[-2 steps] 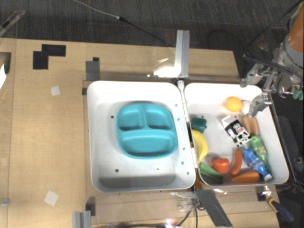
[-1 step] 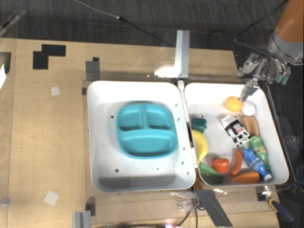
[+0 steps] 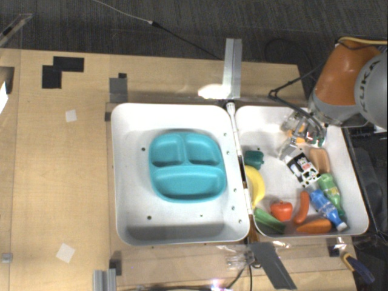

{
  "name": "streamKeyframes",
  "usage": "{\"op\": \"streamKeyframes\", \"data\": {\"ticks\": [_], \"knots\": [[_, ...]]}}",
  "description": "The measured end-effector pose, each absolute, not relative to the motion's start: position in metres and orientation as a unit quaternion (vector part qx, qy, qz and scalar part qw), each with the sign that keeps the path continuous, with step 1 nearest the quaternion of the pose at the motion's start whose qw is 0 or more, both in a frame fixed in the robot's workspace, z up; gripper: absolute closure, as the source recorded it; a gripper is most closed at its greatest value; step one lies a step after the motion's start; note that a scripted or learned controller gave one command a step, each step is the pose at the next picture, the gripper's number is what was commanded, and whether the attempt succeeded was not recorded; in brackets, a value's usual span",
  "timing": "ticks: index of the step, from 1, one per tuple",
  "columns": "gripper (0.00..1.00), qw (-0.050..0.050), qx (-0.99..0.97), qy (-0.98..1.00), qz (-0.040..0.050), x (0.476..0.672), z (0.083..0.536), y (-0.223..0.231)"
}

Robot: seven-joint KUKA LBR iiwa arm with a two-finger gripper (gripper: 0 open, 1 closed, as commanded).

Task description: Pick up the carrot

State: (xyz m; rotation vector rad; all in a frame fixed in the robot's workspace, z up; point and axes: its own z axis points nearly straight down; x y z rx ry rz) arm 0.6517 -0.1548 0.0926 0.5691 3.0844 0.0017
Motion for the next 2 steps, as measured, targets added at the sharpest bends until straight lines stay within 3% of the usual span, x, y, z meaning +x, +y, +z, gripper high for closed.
{"op": "streamKeyframes", "data": {"ticks": [1,2], "knots": [[1.0,0.011,0.178,0.984,0.0004,0.657,0.109,-0.153],[1.0,0.017,0.175,0.984,0.0005,0.66,0.123,-0.152]]}}
